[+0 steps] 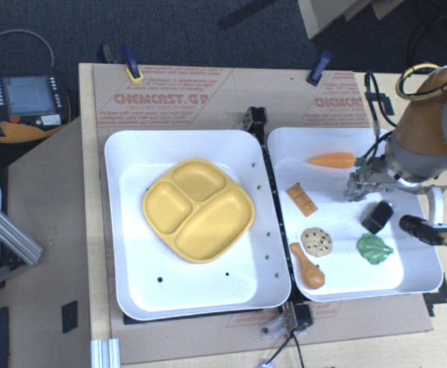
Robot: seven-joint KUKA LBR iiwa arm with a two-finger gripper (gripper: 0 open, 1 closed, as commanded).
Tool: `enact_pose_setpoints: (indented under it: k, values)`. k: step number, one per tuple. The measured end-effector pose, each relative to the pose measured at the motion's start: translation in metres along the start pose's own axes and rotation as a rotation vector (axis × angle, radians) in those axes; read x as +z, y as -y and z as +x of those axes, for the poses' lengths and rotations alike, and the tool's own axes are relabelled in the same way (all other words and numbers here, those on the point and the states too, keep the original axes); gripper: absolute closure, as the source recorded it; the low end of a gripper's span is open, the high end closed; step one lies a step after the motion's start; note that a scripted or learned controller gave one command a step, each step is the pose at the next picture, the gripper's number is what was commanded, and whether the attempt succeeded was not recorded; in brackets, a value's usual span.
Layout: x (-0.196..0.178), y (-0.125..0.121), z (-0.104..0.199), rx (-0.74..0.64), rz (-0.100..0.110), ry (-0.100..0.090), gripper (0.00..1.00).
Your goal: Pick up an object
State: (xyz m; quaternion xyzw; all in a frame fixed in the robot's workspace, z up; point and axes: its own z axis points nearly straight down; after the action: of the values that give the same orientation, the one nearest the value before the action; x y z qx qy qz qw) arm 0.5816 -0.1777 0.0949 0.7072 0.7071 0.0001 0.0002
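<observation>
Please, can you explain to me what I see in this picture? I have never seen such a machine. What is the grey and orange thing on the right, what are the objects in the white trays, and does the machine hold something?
The picture is taken by one fixed camera above a bench, looking down at a slant. The grey and orange thing is a robot arm reaching in from the right. At its end is a gripper with two jaws for picking things up.

On the bench are two shallow white bins. The left bin holds a yellow divided plate. The right bin holds toy food: an orange carrot, a brown wafer, a round cookie, a tan drumstick, a green leafy piece and a small black block.

The gripper is over the right bin, between the carrot and the black block. I cannot tell whether it holds anything.
</observation>
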Motion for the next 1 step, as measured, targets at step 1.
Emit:
enact_pose_setpoints:
  k: [1]
  values:
    - [-0.0619, 0.0042, 0.0027, -0.001, -0.005, 0.002, 1.00]
